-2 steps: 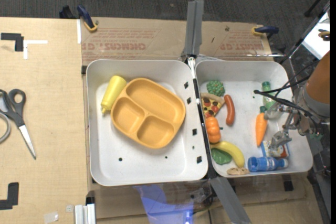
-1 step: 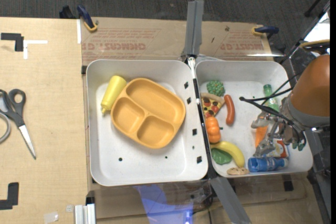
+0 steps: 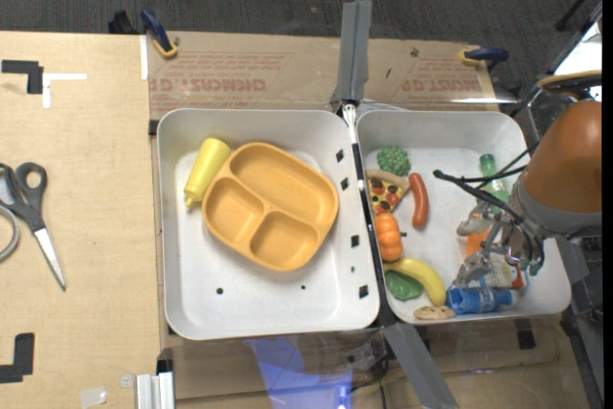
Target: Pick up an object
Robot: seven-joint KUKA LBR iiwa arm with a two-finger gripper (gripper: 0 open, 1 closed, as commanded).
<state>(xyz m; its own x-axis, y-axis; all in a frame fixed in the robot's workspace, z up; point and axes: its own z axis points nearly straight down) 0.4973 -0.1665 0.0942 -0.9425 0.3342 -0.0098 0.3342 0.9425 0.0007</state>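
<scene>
while my pincer (image 3: pixel 493 261) hangs low in the right bin (image 3: pixel 450 124), i cannot tell how it is set. just beneath it a blue bottle (image 3: pixel 479 300) lies on its side, long axis running left to right along the near wall, beside a banana (image 3: pixel 423 277) and a cookie (image 3: pixel 433 311).

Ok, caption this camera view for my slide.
KUKA arm's gripper low over toy food in the right bin; yellow divided tray in the left.
</scene>
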